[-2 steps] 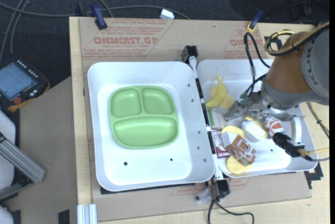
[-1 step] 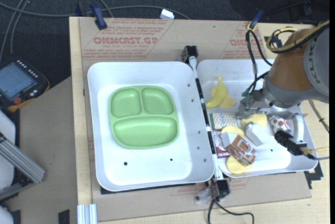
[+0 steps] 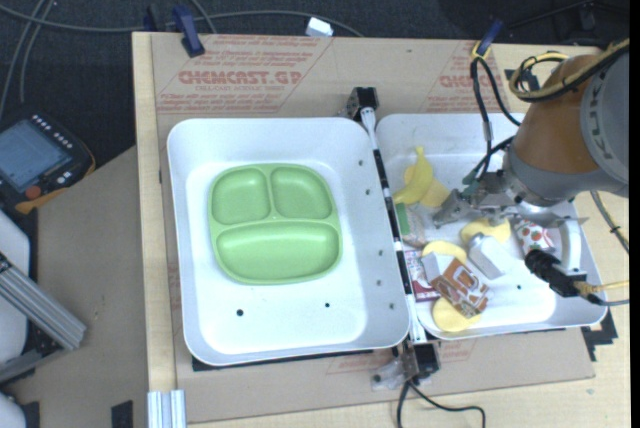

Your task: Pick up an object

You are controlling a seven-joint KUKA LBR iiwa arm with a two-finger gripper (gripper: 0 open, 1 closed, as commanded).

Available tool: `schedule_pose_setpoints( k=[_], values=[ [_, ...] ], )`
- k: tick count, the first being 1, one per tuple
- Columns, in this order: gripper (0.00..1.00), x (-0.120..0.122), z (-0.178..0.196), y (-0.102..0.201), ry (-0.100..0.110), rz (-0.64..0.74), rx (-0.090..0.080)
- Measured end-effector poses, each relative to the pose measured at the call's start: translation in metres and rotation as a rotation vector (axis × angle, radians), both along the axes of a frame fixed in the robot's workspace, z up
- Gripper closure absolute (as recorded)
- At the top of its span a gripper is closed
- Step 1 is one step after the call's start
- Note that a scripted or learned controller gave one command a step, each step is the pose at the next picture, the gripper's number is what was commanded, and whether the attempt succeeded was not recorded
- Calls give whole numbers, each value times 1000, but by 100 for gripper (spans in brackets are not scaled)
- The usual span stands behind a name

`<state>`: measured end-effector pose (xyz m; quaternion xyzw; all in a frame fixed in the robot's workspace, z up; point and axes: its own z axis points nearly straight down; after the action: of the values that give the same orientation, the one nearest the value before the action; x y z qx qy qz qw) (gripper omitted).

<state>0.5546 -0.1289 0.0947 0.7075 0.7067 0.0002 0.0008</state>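
Observation:
The right white bin (image 3: 500,131) holds a jumble of small objects. A yellow banana-shaped toy (image 3: 418,178) lies at its left side. Below it are a yellow rounded piece (image 3: 440,251), a brown and white packet (image 3: 461,284), a white block (image 3: 487,260) and a red and white item (image 3: 536,236). My gripper (image 3: 455,204) hangs low over the bin's middle, just right of the banana toy and above the yellow rounded piece. The grey arm with its orange band (image 3: 560,131) covers the bin's right part.
The left white bin (image 3: 200,306) carries a green divided plate (image 3: 275,221). A black hinge strip (image 3: 385,206) runs between the bins. Cables (image 3: 490,106) trail along the arm. A handheld controller (image 3: 35,161) lies off the bench at far left.

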Motion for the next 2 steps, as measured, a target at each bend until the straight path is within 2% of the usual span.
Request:
schedule_pose_setpoints(
  k=[1, 2],
  values=[
    [0, -35, -10, 0, 3, 0, 1],
    [100, -34, 0, 0, -1, -1, 0]
  ],
)
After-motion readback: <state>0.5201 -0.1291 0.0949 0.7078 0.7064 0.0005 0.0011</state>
